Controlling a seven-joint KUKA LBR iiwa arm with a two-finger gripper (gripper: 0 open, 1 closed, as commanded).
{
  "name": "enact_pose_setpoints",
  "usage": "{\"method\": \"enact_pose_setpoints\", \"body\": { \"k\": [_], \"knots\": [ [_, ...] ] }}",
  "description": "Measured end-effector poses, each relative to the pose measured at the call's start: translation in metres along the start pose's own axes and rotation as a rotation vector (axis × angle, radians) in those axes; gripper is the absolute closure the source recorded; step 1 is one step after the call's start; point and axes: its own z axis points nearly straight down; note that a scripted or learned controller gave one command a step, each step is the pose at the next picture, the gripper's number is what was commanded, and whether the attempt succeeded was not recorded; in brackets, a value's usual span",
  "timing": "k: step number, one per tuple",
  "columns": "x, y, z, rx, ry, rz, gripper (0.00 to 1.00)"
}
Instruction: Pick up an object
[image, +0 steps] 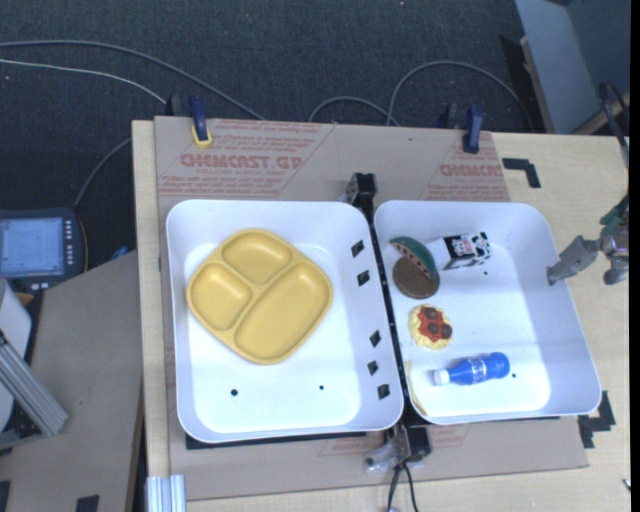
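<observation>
The tool (585, 258) sits at the far right of the camera view, over the outer rim of the right bin (565, 330). Most of the arm is cut off by the frame edge; a grey finger-like part points down-left toward the bin wall, and whether the tool is released or clenched cannot be told. Nothing is seen between its parts.

Inside the right bin, well apart from the tool, lie four small things. Nearest is a small black-and-white carton (466, 249) with a cow-like pattern; its print is too small to read. Just left of it is a watermelon-slice toy (413, 268), green rim and brownish face. Below that is a round yellow piece with red topping (430, 326), perhaps a toy pizza. At the bin's lower part lies a blue bottle (474, 370) on its side, white cap pointing left, label unreadable.

The left bin (200, 400) holds a yellow divided plate (260, 296) with three compartments.

Under the bins, the bench (150, 250) carries a brown sheet printed in red, "CHEMCAST G P" on the left (240, 160), with a second, partly hidden printing on the right. Two blue clamps (200, 125) grip its far edge.
</observation>
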Motion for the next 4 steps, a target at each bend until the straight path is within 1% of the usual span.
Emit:
{"method": "enact_pose_setpoints", "body": {
  "k": [1, 2, 3, 4],
  "knots": [
    [0.001, 0.002, -0.006, -0.011, -0.003, -0.004, 0.0],
    [0.006, 0.01, 0.052, -0.005, 0.0, -0.004, 0.0],
    [0.01, 0.01, 0.095, -0.006, 0.0, -0.004, 0.0],
    [0.013, 0.017, 0.155, -0.005, 0.0, -0.004, 0.0]
  ]
}}
